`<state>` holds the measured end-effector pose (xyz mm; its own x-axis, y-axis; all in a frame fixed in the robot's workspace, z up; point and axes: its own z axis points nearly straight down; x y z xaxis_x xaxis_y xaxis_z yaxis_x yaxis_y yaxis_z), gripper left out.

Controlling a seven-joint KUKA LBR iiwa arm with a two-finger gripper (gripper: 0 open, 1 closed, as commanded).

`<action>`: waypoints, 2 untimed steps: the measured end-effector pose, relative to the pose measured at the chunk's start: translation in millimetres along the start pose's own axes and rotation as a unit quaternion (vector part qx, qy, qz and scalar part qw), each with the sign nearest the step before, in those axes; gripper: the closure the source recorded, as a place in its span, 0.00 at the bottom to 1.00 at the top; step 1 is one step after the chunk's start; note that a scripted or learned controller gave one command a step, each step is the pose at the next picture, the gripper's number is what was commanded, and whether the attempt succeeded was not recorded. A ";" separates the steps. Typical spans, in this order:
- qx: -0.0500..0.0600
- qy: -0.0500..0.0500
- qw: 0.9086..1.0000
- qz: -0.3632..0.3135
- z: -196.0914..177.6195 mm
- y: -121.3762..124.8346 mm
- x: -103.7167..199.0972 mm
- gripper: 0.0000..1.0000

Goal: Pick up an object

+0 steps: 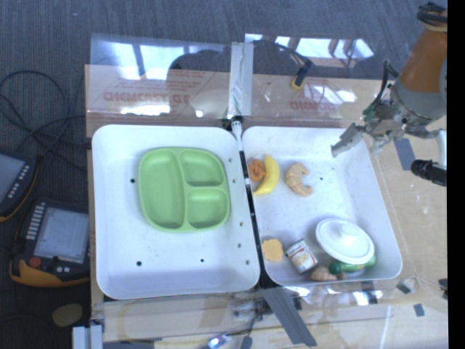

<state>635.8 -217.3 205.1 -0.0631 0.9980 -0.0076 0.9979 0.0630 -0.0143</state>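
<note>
Hovering over right bin (378, 195) far corner: gripper (347, 145), jaw state impossible telling, nothing visibly gripped. Hiding partly behind white lidded pot (344, 240): green item (356, 267). Lying near: croissant (298, 179), banana (267, 176).

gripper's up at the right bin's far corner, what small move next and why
Probably move left and toward the camera, over the croissant. The gripper hangs near the right bin's far right corner, and the croissant lies closest, apart from the banana.

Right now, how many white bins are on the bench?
2. The left bin holds a green divided plate. The right bin holds the food toys, like the banana and croissant.
</note>
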 end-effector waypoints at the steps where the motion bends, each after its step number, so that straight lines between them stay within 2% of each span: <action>1: -0.003 0.005 0.990 0.143 31.0 -40.5 -2.8 0.00; 2: -0.005 0.002 0.980 0.199 112.1 23.2 31.7 0.00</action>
<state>655.4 -185.2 92.4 0.3314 0.9435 -0.0055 0.9435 -0.3314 -0.0005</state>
